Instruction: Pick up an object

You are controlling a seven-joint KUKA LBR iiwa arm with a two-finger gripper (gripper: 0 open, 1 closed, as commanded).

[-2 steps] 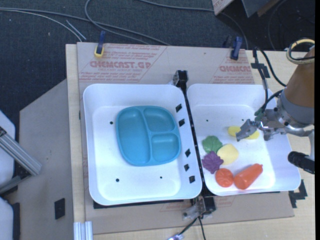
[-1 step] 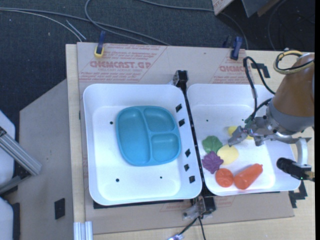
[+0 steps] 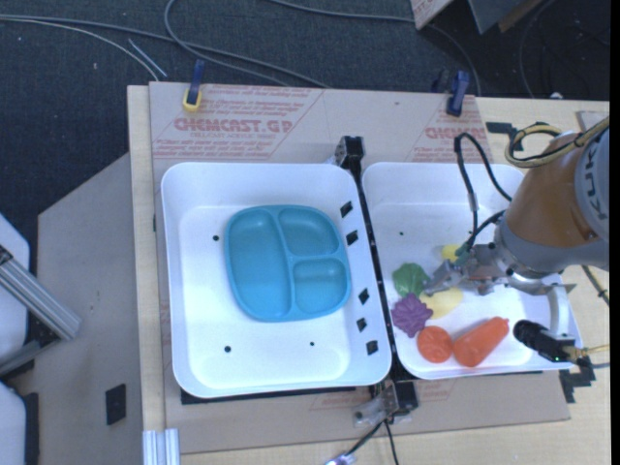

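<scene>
Bench (image 3: 242, 129) first: it carries two white bins, and I go from the biggest thing down. The left bin (image 3: 194, 356) holds a blue divided plate (image 3: 288, 261), rigid and flat, so I judge it hard to pinch except at its rim. The right bin (image 3: 407, 187) holds the small toy foods, and my gripper (image 3: 453, 275) hangs just above them; I cannot tell its state from here. The orange carrot (image 3: 480, 341) is the longest piece, probably light hard plastic and a bit slippery; I would take it across its narrow middle. Beside it the red tomato (image 3: 434, 344) is round and may roll away. The purple grapes (image 3: 411, 314) and green piece (image 3: 409, 278) are bumpy, which helps grip. The yellow piece (image 3: 444, 301) lies closest to the gripper.
</scene>
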